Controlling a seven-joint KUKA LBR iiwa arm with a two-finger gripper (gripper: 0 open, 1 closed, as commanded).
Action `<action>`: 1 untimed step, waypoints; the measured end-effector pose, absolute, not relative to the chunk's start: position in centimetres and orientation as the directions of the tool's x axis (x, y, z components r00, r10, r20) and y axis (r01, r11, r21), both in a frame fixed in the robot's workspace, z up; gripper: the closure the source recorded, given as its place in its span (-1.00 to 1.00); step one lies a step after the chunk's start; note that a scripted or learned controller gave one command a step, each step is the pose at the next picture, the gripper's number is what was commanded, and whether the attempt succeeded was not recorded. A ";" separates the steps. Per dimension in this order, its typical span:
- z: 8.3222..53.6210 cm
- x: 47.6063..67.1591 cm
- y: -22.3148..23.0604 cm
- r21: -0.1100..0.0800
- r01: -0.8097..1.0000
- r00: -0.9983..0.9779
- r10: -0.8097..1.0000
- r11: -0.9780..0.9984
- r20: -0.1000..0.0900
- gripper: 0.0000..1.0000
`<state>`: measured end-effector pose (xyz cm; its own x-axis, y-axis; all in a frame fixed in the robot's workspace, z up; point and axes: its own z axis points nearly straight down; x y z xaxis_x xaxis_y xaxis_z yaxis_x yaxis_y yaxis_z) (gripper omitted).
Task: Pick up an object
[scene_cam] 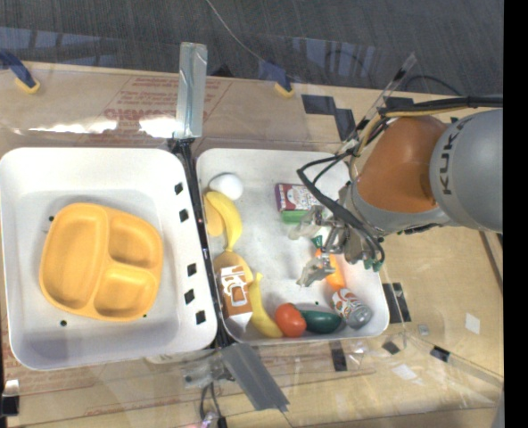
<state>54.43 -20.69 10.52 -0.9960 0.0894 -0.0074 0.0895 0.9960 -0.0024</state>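
You saw the arm (pixel 465 163) come in from the right of the camera view, its grey body and orange band (pixel 402 168) hanging over the right-hand part of the right bin (pixel 255 163), with cables looping off the wrist toward the top of the bin. The end effector (pixel 325 255) pointed down into that bin, low over an orange object (pixel 334 277) that lay partly under it; whether it stood apart or together you could not tell, since wrist and cables crowded it. Nothing showed as gripped. Just beside it, toward the top, a small maroon and green carton (pixel 292 201) lay on the bin floor. Along the bin's left wall you had a white ball (pixel 227 186), a banana (pixel 225 217) below it, and a brown packet (pixel 234 288) below that. Across the bottom wall ran a second banana (pixel 262 315), a red tomato (pixel 290 319), a dark green vegetable (pixel 322 320) and a small can (pixel 353 308) in the bottom-right corner, packed close, the tomato touching its neighbours. The open floor lay in the bin's middle, between the banana column and the end effector. The left bin (pixel 19 239) held a yellow divided tray (pixel 101 261), well apart from the arm, with bare white floor around it. Both bins sat touching side by side on the worktop (pixel 442 328).
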 end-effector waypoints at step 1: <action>9.4 52.6 -20.9 -0.002 -0.214 -0.977 -0.214 0.977 -0.003 -1.00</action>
